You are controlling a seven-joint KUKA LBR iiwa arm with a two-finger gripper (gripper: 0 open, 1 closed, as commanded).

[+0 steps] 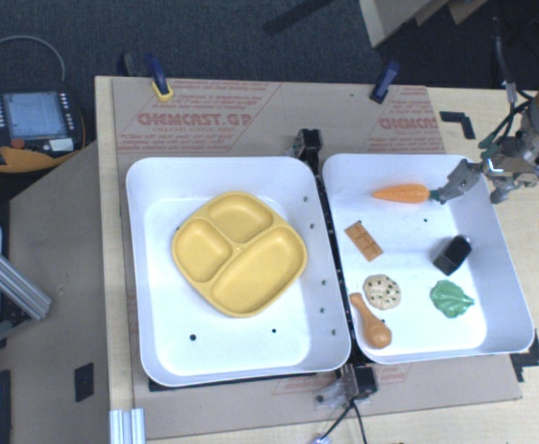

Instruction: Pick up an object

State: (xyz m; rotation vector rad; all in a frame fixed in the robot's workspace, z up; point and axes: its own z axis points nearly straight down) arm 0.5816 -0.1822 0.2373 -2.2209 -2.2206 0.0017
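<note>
Nearest the bench's front edge, at about five o'clock, lie a tan wooden spoon (pixel 371 322), a speckled cookie (pixel 381 291) just above its handle, and a green leafy piece (pixel 451 299) to their right, all in the right bin (pixel 505 336). A little further back sit a black block (pixel 452 254) and a brown wafer (pixel 363 240). At nine o'clock, in the left bin (pixel 149 248), rests a yellow divided plate (pixel 239 252). Furthest back, at about two o'clock, an orange carrot (pixel 401 193) lies across the right bin's far end. The gripper (pixel 477 178) comes in from three o'clock, one grey finger (pixel 454 184) reaching to just beside the carrot's right tip. I cannot tell whether the fingers are apart or together; nothing sits between them. I'd judge this the approach, with the carrot the likely target. The next move calls for straddling the carrot squarely before closing.
</note>
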